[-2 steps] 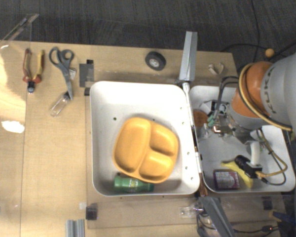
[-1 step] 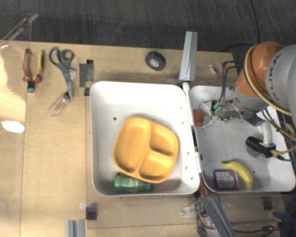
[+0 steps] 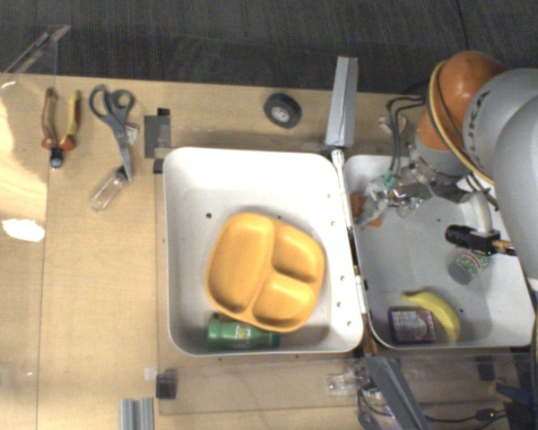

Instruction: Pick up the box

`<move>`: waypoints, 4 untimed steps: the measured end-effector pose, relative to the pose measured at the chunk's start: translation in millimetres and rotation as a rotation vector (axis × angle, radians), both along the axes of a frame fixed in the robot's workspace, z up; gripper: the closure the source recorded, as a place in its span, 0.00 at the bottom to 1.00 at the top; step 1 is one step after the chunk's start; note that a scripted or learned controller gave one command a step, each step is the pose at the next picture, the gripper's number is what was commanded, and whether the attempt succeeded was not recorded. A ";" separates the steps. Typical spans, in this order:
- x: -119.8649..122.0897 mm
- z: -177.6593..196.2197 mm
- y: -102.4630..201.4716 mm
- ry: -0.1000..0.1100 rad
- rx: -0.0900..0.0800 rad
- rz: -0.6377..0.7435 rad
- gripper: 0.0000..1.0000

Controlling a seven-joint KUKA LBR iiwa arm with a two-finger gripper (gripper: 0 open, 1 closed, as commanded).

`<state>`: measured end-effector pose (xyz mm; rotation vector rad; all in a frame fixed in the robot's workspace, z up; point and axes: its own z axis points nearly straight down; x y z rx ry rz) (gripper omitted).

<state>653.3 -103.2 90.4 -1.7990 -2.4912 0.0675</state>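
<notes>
Currently: gripper sits low at the far-left corner of the right bin, well apart from the box. Released or clenched: cannot tell from this angle. Nothing is seen in its hold.

Box: dark purple, lying flat against the near wall of the right bin, left of centre. Banana lies along its right side, touching or slightly overlapping it; cannot tell which.

Step in hand (judgement): the approach, since no descent on the box has begun.
1. Travel toward the near wall along the bin's left side. That floor looks bare, and the route avoids the pen and the small round tub.
2. Centre over the box's left half, away from the banana.
3. Close across the axis that is free of both the wall and the banana. The near wall leaves little clearance, so a grip across the left and right edges risks nudging the banana.
4. Lift straight up and check that the banana is not dragged along.

Writing: the box top shows pale print, too small to read. The tub label is greenish and illegible. The bottle in the left bin is green and shows no readable brand.
</notes>
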 end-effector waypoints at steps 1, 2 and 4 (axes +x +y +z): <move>4.5 0.3 -50.5 -0.004 0.031 0.018 0.00; 2.4 -0.4 -27.8 -0.017 -0.006 -0.040 0.00; 1.7 -0.6 -50.6 -0.019 -0.007 -0.023 0.00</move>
